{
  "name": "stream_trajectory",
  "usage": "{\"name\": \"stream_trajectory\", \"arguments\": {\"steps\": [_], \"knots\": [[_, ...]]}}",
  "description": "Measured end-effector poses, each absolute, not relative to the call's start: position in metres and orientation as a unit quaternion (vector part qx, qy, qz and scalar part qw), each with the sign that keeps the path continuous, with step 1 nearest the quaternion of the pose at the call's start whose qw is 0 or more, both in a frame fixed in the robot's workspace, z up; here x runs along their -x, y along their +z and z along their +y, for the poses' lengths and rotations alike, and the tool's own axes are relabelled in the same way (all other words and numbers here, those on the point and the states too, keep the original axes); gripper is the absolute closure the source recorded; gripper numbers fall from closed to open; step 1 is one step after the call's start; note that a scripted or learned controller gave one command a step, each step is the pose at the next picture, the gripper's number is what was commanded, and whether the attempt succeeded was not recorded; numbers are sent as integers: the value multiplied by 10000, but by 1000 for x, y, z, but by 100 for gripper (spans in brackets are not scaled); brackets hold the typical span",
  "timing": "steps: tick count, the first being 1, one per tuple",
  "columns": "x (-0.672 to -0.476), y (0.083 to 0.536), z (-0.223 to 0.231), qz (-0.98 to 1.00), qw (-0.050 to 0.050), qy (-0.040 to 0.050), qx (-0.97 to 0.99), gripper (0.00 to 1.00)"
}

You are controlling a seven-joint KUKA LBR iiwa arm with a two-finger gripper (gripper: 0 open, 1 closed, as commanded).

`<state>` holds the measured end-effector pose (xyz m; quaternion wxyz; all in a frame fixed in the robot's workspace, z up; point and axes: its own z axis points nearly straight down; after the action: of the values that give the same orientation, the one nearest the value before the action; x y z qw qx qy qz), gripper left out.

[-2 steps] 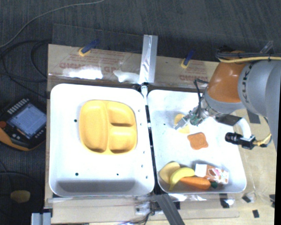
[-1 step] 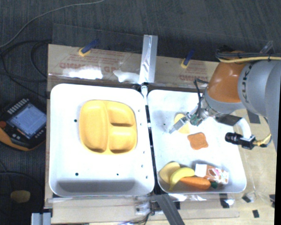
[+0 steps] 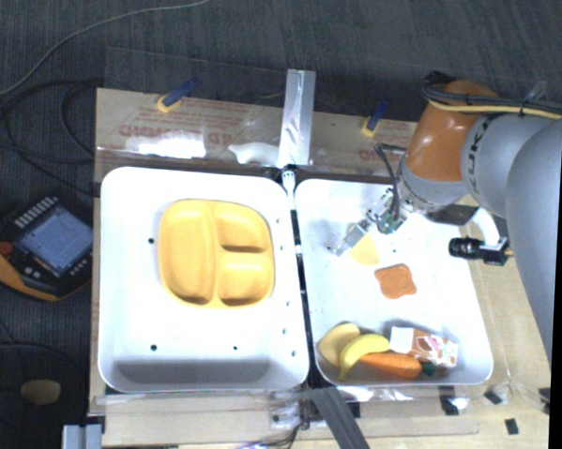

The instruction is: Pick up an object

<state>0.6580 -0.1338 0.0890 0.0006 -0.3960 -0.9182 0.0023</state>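
Observation:
My gripper (image 3: 354,238) hangs low over the upper middle of the right bin (image 3: 465,304), reaching in from the right under the orange wrist band. A pale yellow piece (image 3: 366,253) lies on the bin floor just right of and below the gripper tip, close to it or touching it. An orange flat piece (image 3: 395,281) lies a little further toward the front right. At the bin's front edge are a yellow banana (image 3: 350,346), an orange carrot (image 3: 388,364) and a small printed carton (image 3: 427,348).
The left bin (image 3: 124,351) holds a yellow divided tray (image 3: 216,253). A metal post (image 3: 297,116) stands behind the seam between the bins. A handheld pendant (image 3: 40,246) lies on the floor at far left. The arm's bulk covers the right bin's back right corner.

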Motion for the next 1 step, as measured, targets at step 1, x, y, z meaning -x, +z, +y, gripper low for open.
{"name": "stream_trajectory", "arguments": {"steps": [1], "knots": [[-661, 100, -133, -9183, -73, -8, 3957, 100]]}}
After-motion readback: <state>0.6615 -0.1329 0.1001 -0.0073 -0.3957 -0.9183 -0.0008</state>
